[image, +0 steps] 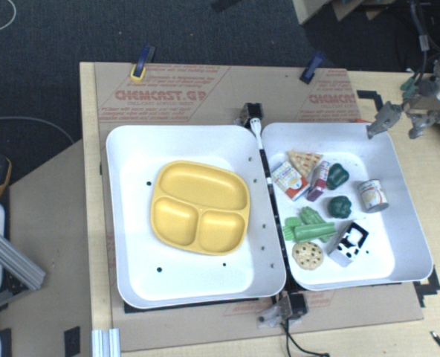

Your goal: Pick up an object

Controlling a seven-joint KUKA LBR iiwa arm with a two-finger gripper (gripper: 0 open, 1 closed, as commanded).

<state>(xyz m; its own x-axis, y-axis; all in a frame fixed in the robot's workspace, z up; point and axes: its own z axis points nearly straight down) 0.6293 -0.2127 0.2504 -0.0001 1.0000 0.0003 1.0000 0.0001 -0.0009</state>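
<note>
My gripper (400, 123) hangs at the upper right, above the far right corner of the right bin (398, 169). Its two grey fingers (382, 120) are spread apart with nothing between them. Below and left of it the right bin holds several small objects: a waffle-like wedge (305, 161), a red and white packet (286, 177), a maroon bottle (318, 182), two dark green peppers (337, 175) (340, 206), a silver can (371, 195), a green vegetable (308, 227), a cookie (308, 255) and a black and white block (348, 244).
The left bin (131, 199) holds a yellow divided plate (200, 207). Both bins rest on a cardboard sheet (205, 88) clamped at the back by a yellow clip (138, 71) and a blue clip (310, 70). Cables and hardware stand at the far right.
</note>
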